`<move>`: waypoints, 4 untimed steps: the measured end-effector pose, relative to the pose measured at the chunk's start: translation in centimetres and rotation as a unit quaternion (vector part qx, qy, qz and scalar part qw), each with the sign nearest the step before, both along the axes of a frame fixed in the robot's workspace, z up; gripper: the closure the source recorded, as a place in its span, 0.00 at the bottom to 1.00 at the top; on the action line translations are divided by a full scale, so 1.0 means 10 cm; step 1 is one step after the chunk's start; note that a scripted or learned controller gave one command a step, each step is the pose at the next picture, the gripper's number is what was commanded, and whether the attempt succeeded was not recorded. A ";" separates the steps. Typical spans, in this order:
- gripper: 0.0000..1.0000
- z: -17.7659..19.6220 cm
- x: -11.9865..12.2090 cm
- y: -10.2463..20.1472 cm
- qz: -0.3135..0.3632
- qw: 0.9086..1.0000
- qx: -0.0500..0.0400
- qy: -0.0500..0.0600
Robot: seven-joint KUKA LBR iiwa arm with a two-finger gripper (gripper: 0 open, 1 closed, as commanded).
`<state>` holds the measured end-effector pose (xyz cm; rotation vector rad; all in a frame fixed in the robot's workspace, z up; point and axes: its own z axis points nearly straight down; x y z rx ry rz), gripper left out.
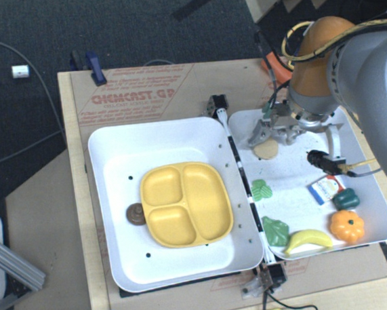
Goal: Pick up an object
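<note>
Yellow plastic, a three-compartment tray point(186, 204) sits in the left white bin point(109, 193), with a brown round object point(135, 214) touching its left edge. In the right bin point(384, 224) lie a pale beige object point(266, 150), green pieces point(260, 191), a banana point(308, 240), a small orange pumpkin point(347, 226) and a green pepper point(346, 199). The arm's jaws point(273, 133) hang just above the beige object; whether they are released or clenched cannot be told.

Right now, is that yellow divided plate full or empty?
Empty. All three compartments of the yellow plate show bare yellow surface. It lies flat in the left bin, with a small brown disc beside its left edge, not on it.
</note>
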<state>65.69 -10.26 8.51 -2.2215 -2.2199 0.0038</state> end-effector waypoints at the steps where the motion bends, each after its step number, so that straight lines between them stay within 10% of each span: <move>1: 0.00 0.00 0.10 0.04 0.001 1.000 0.000 -0.003; 4: 0.00 0.00 0.10 0.03 0.001 1.000 0.000 -0.002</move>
